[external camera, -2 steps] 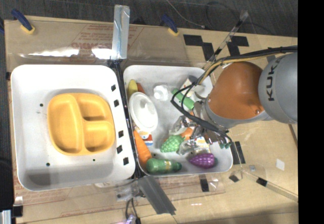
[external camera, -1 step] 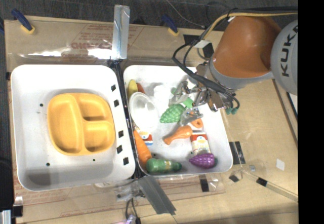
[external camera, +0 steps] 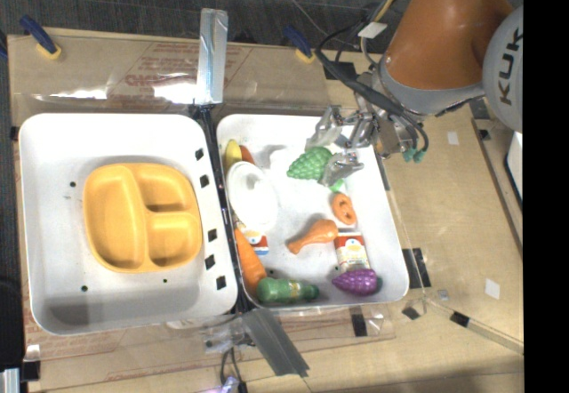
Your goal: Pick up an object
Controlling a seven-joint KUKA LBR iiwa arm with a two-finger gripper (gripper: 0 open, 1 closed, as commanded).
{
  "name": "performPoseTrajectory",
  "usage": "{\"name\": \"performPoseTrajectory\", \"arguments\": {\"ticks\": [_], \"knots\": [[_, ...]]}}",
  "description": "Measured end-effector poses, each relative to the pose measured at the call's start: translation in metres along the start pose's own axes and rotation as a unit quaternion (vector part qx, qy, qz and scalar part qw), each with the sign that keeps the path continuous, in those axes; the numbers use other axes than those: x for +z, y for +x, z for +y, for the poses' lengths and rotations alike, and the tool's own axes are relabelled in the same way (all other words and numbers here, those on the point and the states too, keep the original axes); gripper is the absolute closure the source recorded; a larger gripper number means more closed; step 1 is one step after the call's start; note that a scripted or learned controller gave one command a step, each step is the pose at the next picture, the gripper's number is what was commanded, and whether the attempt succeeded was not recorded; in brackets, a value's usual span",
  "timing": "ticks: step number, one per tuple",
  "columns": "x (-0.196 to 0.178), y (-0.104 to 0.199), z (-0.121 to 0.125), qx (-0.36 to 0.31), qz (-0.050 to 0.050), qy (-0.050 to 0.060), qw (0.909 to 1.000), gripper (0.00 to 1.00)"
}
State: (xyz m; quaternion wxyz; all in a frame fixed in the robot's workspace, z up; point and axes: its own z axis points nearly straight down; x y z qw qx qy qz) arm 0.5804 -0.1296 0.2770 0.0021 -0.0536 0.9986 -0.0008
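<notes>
The end effector [external camera: 342, 144] hovers low over the right bin [external camera: 391, 240], beside a green grape cluster [external camera: 308, 164] (finger spacing cannot be told). The approach appears under way; the next move likely calls for settling squarely over the grapes before closing.

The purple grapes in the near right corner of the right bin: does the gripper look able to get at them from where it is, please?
Probably yes. The purple grapes lie uncovered from above, though the small bottle touches them and the bin wall stands close.
</notes>
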Motion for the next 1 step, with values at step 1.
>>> {"name": "performPoseTrajectory", "arguments": {"ticks": [1], "knots": [[-0.0052, -0.0755, -0.0185, 0.113, 0.001, 0.000, 0.9936, 1.00]]}}
